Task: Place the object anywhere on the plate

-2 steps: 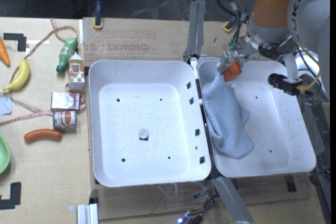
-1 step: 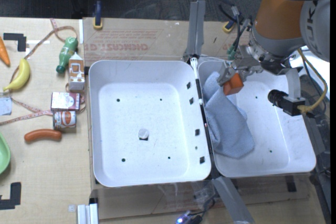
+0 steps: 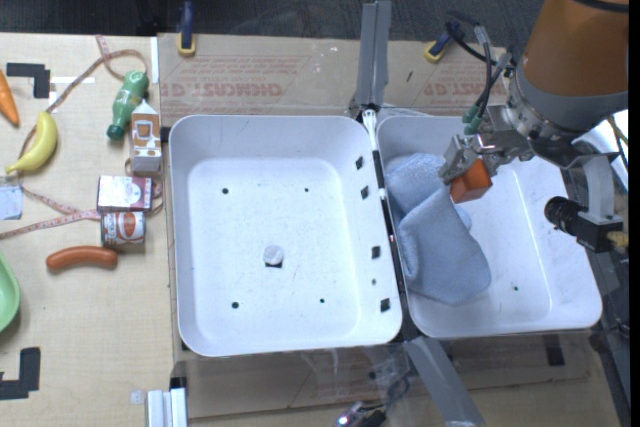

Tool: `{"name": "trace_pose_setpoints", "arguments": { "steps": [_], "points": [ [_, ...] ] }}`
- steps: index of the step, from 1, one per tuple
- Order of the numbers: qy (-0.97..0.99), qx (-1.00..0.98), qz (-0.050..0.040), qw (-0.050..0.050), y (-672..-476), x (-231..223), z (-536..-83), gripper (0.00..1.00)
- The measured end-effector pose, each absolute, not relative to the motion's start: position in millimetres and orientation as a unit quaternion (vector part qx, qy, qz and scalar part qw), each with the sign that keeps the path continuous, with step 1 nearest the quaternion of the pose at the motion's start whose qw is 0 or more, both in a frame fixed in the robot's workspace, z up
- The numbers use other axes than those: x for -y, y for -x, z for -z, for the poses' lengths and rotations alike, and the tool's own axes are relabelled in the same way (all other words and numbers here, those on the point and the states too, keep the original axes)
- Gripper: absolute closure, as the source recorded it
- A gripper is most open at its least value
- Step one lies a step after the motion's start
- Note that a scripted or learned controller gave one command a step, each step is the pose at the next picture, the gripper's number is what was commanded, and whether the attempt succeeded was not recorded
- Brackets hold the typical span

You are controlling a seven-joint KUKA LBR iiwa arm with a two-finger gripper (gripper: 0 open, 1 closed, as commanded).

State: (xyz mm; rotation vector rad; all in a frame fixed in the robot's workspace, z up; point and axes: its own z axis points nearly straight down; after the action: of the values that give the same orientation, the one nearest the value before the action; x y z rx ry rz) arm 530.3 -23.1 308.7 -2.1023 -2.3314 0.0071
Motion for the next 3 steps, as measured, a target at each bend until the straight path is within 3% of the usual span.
{"name": "trace_pose_setpoints", "arguments": {
  "steps": [1, 2, 3],
  "points": [
    [0.629, 0.777, -0.0023, 0.001, -483.7, -11.9, -310.4, 1.00],
    [0.620, 0.785, -0.0015, 0.001, -478.3, -13.5, -304.4, 1.00],
    [0.642, 0.767, -0.0033, 0.001, -513.8, -188.6, -302.6, 1.00]
  ]
}}
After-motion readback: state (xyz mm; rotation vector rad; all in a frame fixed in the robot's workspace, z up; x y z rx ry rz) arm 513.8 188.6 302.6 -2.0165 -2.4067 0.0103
